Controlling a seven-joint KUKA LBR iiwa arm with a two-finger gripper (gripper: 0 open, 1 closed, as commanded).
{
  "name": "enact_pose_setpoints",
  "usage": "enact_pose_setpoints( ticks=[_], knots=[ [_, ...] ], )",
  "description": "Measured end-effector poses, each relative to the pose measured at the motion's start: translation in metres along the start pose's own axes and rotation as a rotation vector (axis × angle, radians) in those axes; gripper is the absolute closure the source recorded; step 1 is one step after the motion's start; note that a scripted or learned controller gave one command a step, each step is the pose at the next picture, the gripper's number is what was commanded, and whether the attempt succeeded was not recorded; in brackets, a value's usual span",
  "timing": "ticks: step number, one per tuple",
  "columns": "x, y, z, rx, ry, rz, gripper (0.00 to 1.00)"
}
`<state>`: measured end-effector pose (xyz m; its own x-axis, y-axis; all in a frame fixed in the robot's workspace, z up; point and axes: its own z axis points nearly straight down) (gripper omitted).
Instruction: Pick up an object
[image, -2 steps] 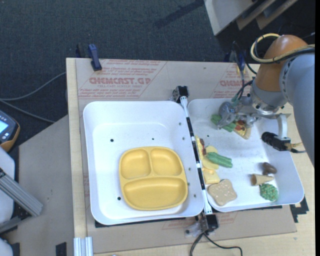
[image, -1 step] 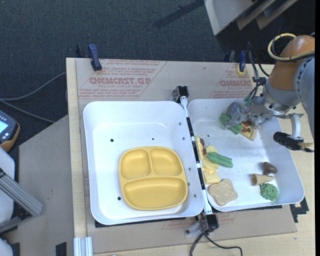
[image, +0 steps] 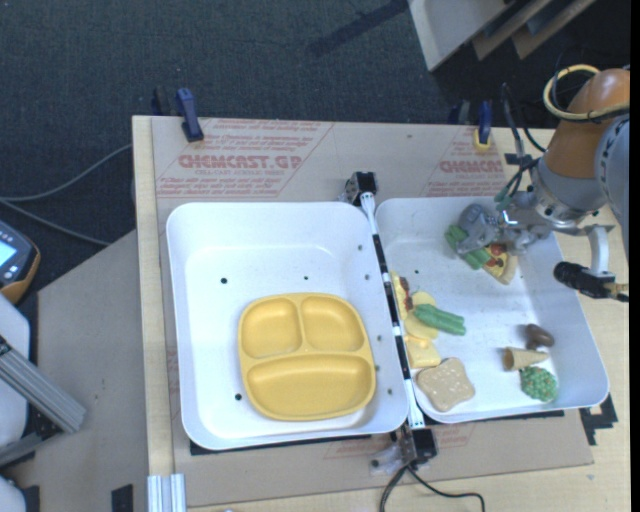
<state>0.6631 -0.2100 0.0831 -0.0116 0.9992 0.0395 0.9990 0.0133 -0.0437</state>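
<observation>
Readable text, one item logged: I read red print on the brown protective paper covering the tabletop (image: 300, 150), "CHEMCAST GP" in large letters above the left bin (image: 190, 300). I see the same red print repeated above the right bin (image: 580, 350), only partly legible. The smaller red lines around it are too fine for me to read.

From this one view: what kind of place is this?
Likely a robotics lab's pick-test bench, not a kitchen. Two white bins sit clamped on a board; toy food such as a slice of bread lies beside a yellow divided plate; the arm's pincer reaches in over dark carpet.
</observation>
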Motion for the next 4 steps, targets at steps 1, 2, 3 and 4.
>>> enact_pose_setpoints(
  ticks=[1, 2, 3, 4],
  knots=[
    [0.065, 0.001, -0.001, -0.020, -0.045, 0.005, 0.00],
    [0.104, 0.000, 0.000, -0.017, -0.049, 0.009, 0.00],
    [0.107, 0.000, 0.001, -0.017, -0.050, 0.011, 0.00],
    [0.109, 0.000, 0.001, -0.017, -0.050, 0.012, 0.00]
  ],
)
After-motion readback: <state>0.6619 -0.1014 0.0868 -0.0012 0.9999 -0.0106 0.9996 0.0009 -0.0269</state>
